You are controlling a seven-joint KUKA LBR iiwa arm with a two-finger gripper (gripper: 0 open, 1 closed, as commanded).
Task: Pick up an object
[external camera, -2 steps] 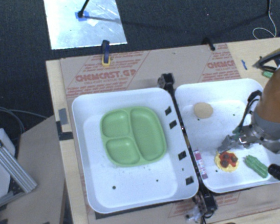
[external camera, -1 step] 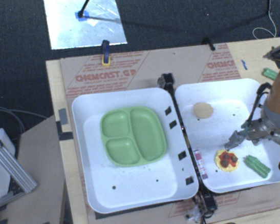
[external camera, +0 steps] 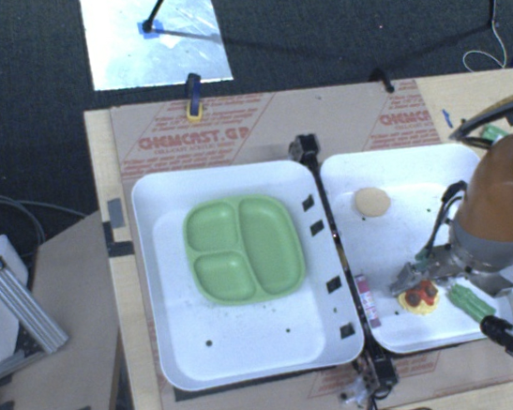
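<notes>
In the right bin [external camera: 421, 162] a small red and yellow object [external camera: 419, 298] lies near the front wall. A green elongated object [external camera: 471, 302] lies just to its right. A tan round object [external camera: 372, 201] rests toward the back left of that bin. My gripper [external camera: 416, 273] hangs low over the bin, directly above and just behind the red and yellow object, with the arm's orange band [external camera: 507, 202] up to its right. Nothing can be made out in the gripper.
The left bin [external camera: 169, 287] holds a green divided plate [external camera: 244, 248]. A black divider with clips [external camera: 329, 236] runs between the two bins. Cardboard [external camera: 227, 128] lies under both bins, and cables trail at the bench's right edge.
</notes>
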